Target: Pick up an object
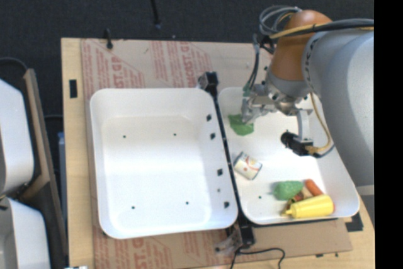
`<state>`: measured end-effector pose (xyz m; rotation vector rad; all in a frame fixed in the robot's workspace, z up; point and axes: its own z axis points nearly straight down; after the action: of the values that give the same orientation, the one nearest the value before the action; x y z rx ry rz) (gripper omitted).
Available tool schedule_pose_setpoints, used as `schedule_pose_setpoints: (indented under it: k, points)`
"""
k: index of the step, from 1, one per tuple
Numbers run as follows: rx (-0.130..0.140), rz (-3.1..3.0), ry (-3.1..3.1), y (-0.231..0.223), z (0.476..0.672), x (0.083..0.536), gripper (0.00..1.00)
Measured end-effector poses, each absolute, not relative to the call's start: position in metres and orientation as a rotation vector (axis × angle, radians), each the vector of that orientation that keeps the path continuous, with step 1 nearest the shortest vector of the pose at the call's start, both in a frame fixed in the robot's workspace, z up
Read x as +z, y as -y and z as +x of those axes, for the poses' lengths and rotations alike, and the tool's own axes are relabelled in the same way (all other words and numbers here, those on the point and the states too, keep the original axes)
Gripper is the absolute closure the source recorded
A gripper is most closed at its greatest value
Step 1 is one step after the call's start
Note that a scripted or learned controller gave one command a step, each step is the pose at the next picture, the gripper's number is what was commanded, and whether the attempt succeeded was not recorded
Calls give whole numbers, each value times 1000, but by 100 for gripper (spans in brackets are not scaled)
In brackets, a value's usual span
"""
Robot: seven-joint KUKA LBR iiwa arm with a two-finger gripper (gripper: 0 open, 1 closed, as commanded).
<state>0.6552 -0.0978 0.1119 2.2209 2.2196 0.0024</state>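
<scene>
My gripper [249, 111] hangs low over the far left part of the right bin [334, 176], under the orange wrist band. Directly beneath it lies a light green object [240, 125], close to the bin's left wall and touching or nearly touching the fingertips. A small white cup with a red mark [247, 166] lies on its side in the middle of the bin. At the near right corner sit a darker green lump [288, 189], an orange carrot-like piece [313, 186] and a yellow bottle [312, 206].
The left bin [126, 110] sits beside the right one, with a black divider rail [219, 135] between them. The grey arm covers the right bin's far right side. A black clip [298, 142] with cable hangs off the wrist.
</scene>
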Motion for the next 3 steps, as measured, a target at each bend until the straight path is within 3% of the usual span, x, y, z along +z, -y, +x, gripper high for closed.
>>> schedule_pose_setpoints:
  k: [1,2,3]
  points:
    - [1,2221,-2220,98,655,111,0]
    - [-1,2223,-2220,97,635,105,0]
    - [2,2222,-2218,98,635,116,100]
